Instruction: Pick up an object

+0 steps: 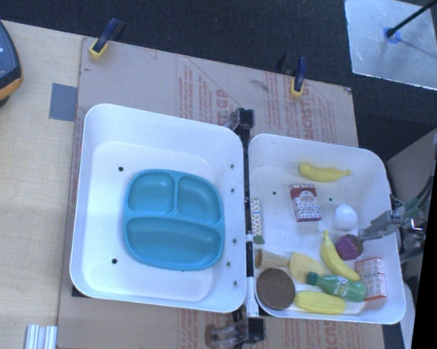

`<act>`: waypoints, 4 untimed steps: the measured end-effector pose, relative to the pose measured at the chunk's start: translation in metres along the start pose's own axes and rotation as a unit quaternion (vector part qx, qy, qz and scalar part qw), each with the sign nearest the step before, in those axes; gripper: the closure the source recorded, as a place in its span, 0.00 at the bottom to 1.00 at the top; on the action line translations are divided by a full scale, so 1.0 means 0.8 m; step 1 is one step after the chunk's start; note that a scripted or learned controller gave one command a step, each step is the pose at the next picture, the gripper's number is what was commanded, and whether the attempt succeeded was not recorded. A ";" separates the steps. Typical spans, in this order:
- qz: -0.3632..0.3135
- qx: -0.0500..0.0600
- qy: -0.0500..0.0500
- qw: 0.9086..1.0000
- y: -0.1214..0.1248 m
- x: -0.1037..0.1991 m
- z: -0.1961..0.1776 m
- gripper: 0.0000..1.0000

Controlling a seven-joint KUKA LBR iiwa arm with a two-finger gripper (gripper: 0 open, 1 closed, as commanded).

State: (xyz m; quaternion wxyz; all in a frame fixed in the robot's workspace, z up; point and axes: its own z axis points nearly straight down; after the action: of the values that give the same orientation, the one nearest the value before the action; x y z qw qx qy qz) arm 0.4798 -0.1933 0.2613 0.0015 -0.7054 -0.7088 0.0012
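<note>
The gripper [365, 232] comes in low over the right edge of the right bin [286, 151], its thin metal fingers slanting down toward a small purple object [348, 247] that lies near that edge; the tips look to be touching it or just above it, though from here I cannot tell how far apart they are or whether they have any hold on it. Just beside the purple piece, on its left, a yellow banana [336, 259] runs at a slant, and above it sits a white ball [345, 217]. A red and white packet [305, 203] lies near the bin's middle, with a second banana [323, 173] close to the far edge. Toward the near edge, a green bottle [337, 287] lies on its side, touching a corn cob [320, 303] below it, and a brown round disc [275, 289] fills the near left corner. A red-striped can [372, 278] rests on its side by the near right corner. A yellow wedge [302, 265] and what may be a small cone [269, 258] sit between the disc and the banana. The left bin [95, 193] holds a blue divided plate [174, 220] at its centre.
</note>
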 end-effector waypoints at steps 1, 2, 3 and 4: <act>0.000 0.004 0.001 1.000 0.034 -0.022 0.222 0.00; -0.004 -0.004 0.000 1.000 0.147 0.030 0.210 0.00; 0.001 0.003 0.000 1.000 0.059 0.007 0.212 0.00; -0.001 -0.001 -0.001 1.000 0.064 0.007 0.197 1.00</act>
State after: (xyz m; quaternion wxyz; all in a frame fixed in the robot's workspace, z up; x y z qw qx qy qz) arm 0.5306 -0.1878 0.1037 0.0001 -0.7047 -0.7095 0.0008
